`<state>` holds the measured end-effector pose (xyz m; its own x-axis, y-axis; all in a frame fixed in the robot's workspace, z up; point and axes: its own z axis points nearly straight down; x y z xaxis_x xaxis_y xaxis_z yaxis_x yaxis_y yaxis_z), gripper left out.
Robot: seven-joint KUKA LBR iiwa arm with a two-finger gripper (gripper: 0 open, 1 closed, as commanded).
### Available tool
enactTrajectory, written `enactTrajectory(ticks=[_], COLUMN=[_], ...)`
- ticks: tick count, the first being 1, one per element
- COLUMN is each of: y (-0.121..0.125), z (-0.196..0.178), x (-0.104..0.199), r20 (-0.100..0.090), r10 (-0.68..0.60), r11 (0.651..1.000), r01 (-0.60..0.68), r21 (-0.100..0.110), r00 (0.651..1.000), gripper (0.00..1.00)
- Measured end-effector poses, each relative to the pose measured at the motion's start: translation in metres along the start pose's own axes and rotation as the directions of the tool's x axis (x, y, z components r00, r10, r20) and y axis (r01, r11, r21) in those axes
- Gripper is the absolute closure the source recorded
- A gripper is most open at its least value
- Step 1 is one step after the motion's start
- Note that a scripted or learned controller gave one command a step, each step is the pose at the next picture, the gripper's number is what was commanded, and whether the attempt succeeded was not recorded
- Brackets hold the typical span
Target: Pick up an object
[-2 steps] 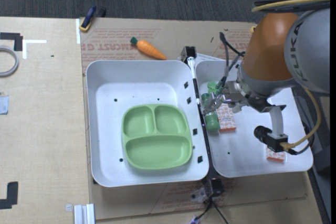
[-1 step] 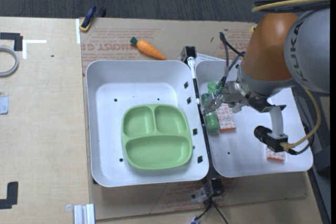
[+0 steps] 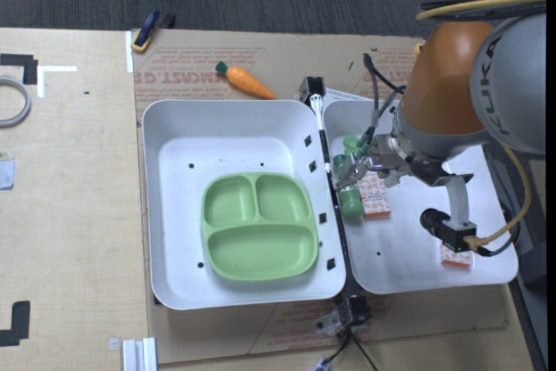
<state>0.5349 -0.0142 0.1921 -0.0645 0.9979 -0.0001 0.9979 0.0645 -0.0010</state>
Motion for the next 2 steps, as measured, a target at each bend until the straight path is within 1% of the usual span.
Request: enactTrajectory(ticks=[1,2], y=[0.0,-0.014], z=[0.0,0.09], x=[0.0,-0.077], r20=[0.0,0.007], r10=[0.0,0.112], r11=[1.0,0.994], r01=[0.0,-0.112], r21=[0.0,-0.008], r00=[1.0,0.994], gripper=[0.0,0.0])
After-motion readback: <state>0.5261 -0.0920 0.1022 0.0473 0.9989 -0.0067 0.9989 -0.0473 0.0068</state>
